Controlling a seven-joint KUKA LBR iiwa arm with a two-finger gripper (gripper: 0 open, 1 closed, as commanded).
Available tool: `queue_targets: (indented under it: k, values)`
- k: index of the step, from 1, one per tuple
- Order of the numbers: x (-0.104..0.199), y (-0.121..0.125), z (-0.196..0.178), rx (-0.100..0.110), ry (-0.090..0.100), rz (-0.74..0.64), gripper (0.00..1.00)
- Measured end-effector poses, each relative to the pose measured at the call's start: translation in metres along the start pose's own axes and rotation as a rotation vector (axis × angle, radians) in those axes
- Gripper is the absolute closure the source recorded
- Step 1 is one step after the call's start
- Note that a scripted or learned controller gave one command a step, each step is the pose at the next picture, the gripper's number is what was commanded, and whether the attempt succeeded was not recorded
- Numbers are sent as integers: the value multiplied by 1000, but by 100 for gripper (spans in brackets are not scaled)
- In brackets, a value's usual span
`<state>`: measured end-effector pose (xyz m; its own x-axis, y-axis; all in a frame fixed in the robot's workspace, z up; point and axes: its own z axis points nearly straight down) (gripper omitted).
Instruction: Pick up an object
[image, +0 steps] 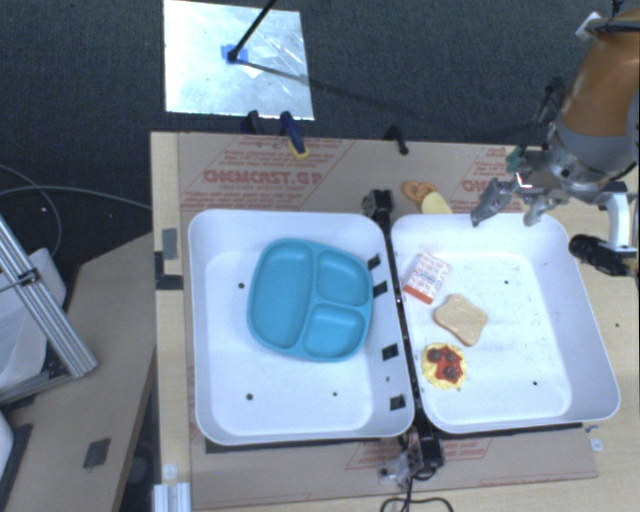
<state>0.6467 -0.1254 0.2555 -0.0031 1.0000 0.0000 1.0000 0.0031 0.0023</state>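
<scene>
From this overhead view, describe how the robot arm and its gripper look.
The arm is a thick rounded column with a broad orange band above a grey metallic wrist section. A dark cable runs down its left side. Below the wrist, the gripper has a compact grey body with small green and white marks and two short dark grey fingers. A black-and-white attachment sticks out beside it on the right.

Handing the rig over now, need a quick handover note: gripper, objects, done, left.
Gripper: open, nothing between its fingers, hovering over the far edge of the right bin.
Right bin holds a red-and-white packet, a toast slice and a small pizza piece, all lying apart.
Left bin holds a blue divided plate.
Two small food items lie on the board behind the bins.
Done: nothing picked.
Left: descend, grasp one object, lift.
</scene>
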Motion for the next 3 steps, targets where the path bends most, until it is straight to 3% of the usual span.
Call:
queue_targets:
  k: [1,2,3]
  values:
    - [-35,-30,153,2,0,4,0]
    - [-11,-68,167,-14,-6,2,0]
    - [32,-102,166,-15,-7,-1,0]
